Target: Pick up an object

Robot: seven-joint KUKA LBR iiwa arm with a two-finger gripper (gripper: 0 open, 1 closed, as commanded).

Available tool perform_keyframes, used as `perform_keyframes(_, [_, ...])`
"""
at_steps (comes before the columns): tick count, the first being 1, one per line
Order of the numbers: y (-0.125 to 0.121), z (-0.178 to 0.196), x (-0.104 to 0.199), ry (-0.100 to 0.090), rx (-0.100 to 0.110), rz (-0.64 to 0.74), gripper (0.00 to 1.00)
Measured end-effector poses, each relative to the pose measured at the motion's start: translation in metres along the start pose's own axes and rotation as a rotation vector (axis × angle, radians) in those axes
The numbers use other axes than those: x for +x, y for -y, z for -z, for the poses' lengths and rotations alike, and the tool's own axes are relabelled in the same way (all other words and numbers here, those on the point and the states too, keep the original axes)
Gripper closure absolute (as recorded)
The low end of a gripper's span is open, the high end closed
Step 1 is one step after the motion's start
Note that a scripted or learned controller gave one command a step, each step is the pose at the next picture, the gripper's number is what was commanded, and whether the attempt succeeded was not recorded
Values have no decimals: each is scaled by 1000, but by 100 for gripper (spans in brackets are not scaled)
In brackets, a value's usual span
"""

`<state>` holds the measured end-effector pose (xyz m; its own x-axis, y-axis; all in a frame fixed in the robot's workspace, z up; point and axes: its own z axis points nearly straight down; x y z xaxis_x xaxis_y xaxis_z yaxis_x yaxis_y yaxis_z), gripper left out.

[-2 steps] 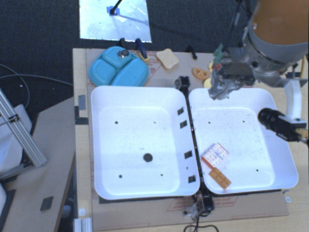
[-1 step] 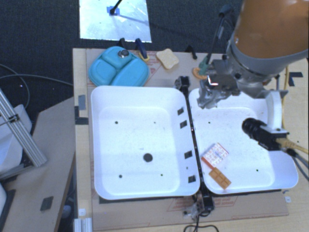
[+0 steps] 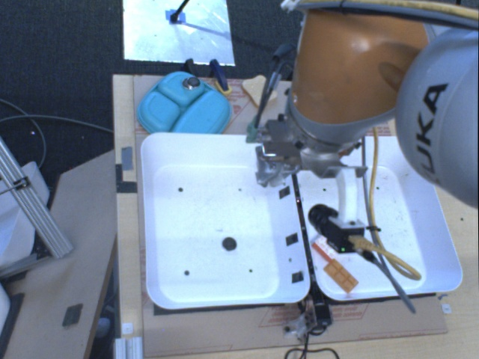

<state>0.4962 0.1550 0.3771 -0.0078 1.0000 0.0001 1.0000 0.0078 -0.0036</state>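
Pincer (image 3: pixel 271 172) hangs above the 2 bins' (image 3: pixel 224 144) divide; its opening cannot be told.

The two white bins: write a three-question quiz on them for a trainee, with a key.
1. True or false: a small dark round object lies in the left white bin.
2. Which bin holds the orange rectangular block? A. left B. right white bin
3. Fill in: the light blue plastic divided container sits ____ the bins, at the bench's far side.

Key: 1 true; 2 B; 3 outside
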Motion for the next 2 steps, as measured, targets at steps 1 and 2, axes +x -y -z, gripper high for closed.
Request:
perform_keyframes(1, [-76,-125,-3,3,0,-9,100])
perform_keyframes(2, [-55,-144,15,0,-1,-4,100])
